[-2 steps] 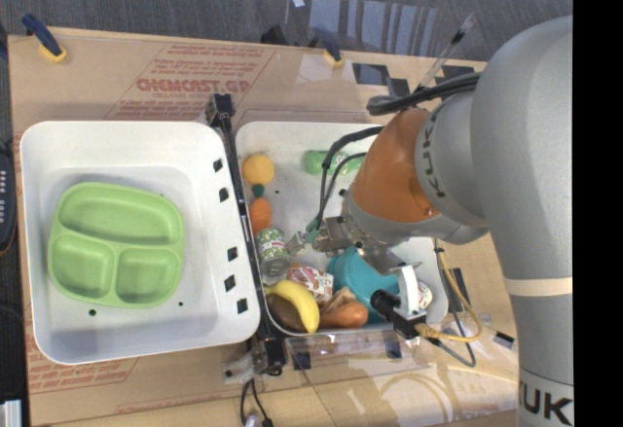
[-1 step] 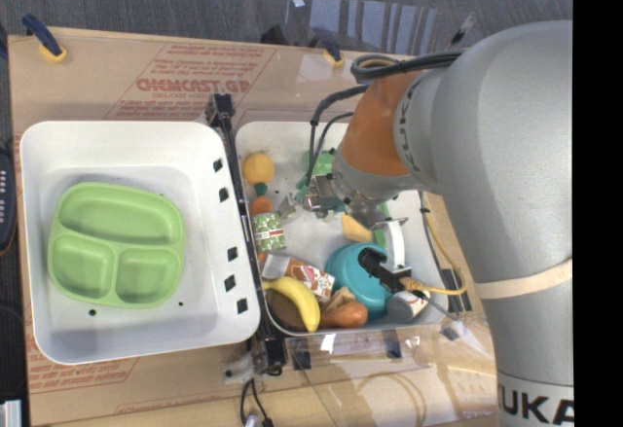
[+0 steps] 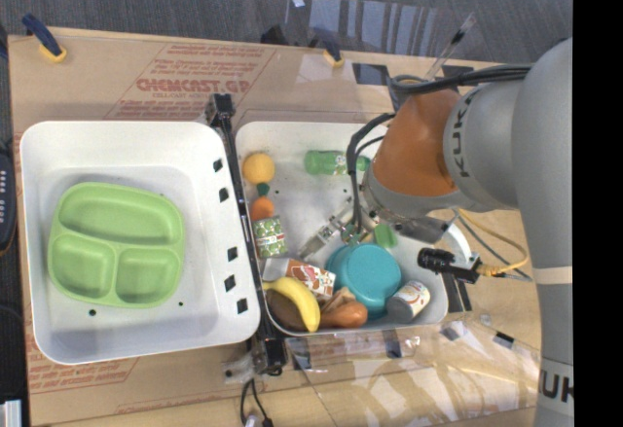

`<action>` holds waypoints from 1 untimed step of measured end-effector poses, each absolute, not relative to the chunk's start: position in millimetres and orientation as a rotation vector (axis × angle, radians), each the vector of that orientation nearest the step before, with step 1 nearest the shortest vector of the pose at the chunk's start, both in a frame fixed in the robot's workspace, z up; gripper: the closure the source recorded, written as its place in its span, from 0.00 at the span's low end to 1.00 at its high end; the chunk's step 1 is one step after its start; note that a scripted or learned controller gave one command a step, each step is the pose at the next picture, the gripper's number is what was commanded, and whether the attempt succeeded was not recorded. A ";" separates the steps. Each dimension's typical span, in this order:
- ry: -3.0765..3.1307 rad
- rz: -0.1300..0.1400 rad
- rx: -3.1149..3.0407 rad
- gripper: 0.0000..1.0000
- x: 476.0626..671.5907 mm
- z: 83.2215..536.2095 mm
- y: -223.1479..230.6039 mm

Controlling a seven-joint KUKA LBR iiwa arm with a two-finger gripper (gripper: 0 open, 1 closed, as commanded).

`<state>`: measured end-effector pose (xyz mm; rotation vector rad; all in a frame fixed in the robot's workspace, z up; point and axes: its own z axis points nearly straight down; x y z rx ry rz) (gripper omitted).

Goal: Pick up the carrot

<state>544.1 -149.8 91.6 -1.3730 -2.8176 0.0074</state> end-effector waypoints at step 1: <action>-2.930 0.000 -1.148 0.00 601.2 196.1 -82.7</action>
